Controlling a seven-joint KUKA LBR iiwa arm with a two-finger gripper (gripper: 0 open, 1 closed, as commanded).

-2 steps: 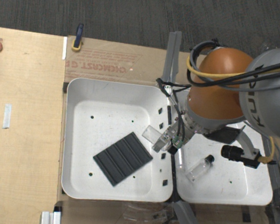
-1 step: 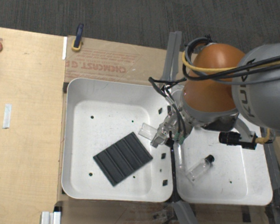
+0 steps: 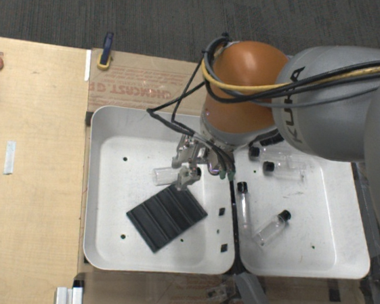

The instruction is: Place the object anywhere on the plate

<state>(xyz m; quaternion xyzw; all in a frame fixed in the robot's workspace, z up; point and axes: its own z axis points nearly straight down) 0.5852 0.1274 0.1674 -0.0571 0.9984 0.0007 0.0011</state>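
Held between the gripper's closed fingers just off the ribbed black plate's 12 o'clock edge, the clear vial looks light, rigid, slippery, best pinched mid-body

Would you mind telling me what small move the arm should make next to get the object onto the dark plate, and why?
Probably a short shift toward the camera, then release. The pincer hangs over the left bin with a clear vial beside its tips, right at the far edge of the black ribbed plate. Whether the vial is really gripped I cannot tell, so check that first.
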